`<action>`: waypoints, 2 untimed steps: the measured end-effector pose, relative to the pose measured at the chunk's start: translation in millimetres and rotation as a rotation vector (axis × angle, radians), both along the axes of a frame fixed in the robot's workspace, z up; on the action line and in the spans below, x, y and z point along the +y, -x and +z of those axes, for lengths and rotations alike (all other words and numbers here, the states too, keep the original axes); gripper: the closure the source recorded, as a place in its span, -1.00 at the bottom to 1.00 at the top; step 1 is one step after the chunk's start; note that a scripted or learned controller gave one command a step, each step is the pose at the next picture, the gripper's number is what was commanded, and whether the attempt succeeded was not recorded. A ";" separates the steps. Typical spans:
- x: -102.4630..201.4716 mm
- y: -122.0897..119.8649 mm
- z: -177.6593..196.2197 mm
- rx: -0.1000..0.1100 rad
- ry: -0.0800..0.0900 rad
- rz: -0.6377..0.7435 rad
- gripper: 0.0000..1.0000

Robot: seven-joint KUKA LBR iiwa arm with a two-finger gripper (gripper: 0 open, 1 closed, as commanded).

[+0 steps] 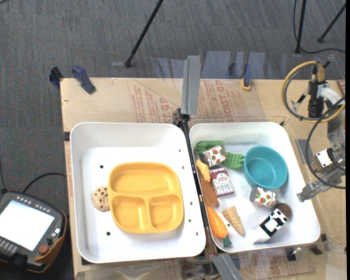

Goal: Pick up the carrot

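Arm at right edge (end effector unclear); carrot untouched.

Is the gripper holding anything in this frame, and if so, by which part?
Nothing is held. The gripper sits at the right bin's right edge, away from the carrot, which lies by the bin's left wall.

In the left bin a divided plate sits centrally, a cookie touching its left edge. In the right bin, the carrot lies along the left wall, an ice-cream cone just right of it, a bowl farther back right.
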State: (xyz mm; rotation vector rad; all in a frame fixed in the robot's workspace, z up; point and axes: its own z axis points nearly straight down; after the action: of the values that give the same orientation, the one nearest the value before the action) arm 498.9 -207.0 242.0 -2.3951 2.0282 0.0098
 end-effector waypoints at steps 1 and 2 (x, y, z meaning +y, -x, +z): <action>11.3 2.2 49.9 -0.005 -0.001 0.527 1.00; 5.6 -33.0 35.8 -0.006 -0.003 0.923 1.00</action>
State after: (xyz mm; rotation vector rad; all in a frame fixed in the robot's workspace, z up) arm 531.9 -201.4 277.9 -3.0446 0.7481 0.0067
